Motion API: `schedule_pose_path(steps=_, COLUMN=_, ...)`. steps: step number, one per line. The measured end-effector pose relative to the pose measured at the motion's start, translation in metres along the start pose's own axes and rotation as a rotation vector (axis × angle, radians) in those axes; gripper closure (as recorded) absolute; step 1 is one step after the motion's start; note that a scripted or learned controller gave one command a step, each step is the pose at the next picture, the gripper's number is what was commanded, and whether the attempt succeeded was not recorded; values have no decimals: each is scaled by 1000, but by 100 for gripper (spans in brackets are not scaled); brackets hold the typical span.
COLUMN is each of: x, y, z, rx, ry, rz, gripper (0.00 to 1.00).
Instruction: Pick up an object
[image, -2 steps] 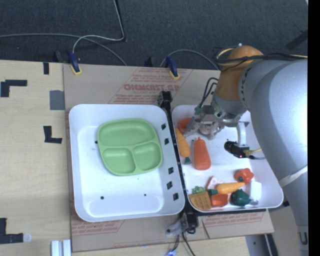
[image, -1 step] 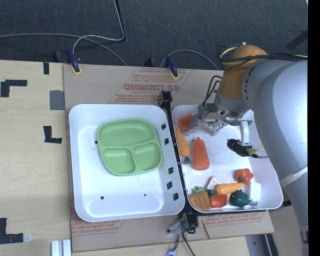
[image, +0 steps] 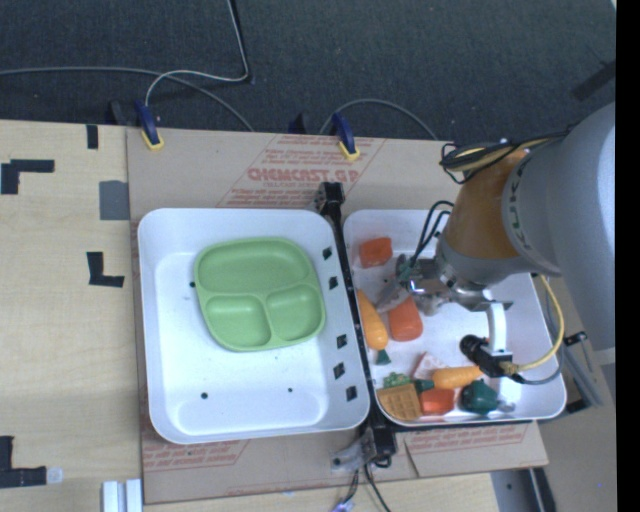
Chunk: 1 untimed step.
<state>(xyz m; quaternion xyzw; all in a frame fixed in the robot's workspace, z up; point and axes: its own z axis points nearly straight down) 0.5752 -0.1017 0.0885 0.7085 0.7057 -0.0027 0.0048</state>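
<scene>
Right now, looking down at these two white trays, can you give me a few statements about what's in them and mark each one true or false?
1. The green divided plate lies in the left bin. True.
2. The plate holds a pile of toy food. False: its compartments look bare; the toy food lies in the right bin.
3. The gripper is over the right bin. True.
4. An orange carrot-shaped toy lies near the divider between the bins. True.
5. The arm reaches in from the left. False: it comes in from the right.
</scene>
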Motion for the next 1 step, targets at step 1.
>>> schedule_pose_path(steps=1, x=4, y=0, z=-9, rx=3, ry=7, rz=-3, gripper=100)
